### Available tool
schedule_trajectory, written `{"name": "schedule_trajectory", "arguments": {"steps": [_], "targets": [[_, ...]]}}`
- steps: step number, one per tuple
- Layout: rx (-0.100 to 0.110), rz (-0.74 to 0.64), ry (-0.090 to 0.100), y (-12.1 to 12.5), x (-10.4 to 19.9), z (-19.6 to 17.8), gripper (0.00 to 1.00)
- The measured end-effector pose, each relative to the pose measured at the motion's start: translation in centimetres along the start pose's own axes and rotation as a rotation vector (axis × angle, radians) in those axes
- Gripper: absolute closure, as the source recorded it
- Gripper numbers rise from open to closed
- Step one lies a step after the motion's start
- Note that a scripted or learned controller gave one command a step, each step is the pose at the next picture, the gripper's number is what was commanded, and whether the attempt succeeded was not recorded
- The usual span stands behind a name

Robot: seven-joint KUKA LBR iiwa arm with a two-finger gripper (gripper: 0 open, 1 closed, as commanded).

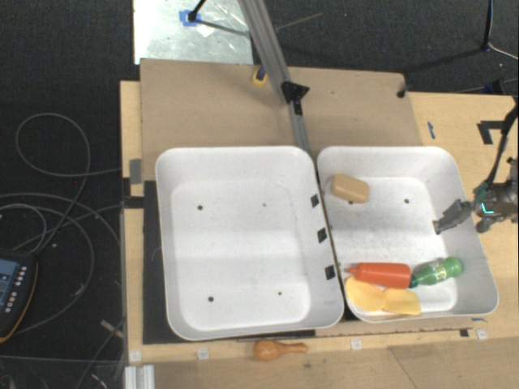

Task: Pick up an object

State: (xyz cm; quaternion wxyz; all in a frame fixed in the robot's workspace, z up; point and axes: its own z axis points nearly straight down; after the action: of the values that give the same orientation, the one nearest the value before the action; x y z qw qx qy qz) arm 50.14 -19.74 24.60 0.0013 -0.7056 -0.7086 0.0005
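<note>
Tan block [350, 188] in right bin [478, 298], wooden bench [357, 104].

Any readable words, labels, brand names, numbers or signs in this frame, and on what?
None can be read.
Handheld device at the left edge: its screen is too small and blurred to read.
Green bottle and orange-red object in the right bin: no legible label.

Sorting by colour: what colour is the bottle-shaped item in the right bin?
The bottle is green, lying beside an orange-red item, seen in the camera view.
</note>
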Motion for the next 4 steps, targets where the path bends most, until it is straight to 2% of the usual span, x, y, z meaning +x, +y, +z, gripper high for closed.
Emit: {"name": "schedule_trajectory", "arguments": {"steps": [1,3,4], "targets": [[-0.004,0.001,-0.001,0.1,0.0,-0.2,0.00],[0.002,0.005,0.001,0.1,0.2,12.2,0.00],[-0.001,0.004,0.000,0.1,0.3,15.7,0.00]]}}
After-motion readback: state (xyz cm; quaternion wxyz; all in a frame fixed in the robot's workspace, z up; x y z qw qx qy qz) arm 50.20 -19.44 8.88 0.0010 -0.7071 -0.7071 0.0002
